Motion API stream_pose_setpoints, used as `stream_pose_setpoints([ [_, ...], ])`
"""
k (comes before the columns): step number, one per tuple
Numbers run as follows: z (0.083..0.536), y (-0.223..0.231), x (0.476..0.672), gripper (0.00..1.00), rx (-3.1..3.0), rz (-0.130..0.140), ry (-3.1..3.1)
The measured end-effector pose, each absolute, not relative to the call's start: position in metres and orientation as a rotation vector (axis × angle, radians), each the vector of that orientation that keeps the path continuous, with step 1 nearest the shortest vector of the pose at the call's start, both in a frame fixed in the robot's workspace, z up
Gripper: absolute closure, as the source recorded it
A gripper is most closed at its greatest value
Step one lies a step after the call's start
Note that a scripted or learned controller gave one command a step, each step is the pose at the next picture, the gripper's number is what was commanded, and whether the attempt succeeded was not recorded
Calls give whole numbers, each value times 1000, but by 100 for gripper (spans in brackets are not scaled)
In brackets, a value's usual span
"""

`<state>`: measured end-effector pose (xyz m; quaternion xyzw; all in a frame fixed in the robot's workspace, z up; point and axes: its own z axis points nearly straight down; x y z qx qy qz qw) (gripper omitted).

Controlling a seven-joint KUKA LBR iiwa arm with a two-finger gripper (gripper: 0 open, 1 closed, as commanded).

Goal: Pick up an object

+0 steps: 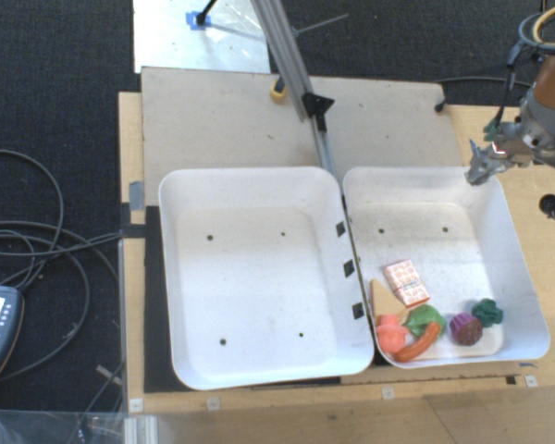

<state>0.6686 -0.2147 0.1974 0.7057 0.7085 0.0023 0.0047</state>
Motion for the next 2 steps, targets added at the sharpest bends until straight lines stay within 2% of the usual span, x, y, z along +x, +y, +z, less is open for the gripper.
stream_pose_setpoints([
  [1,264,-216,673,100,2208,8,2221],
  [2,285,-217,674,100,2210,5,2224],
])
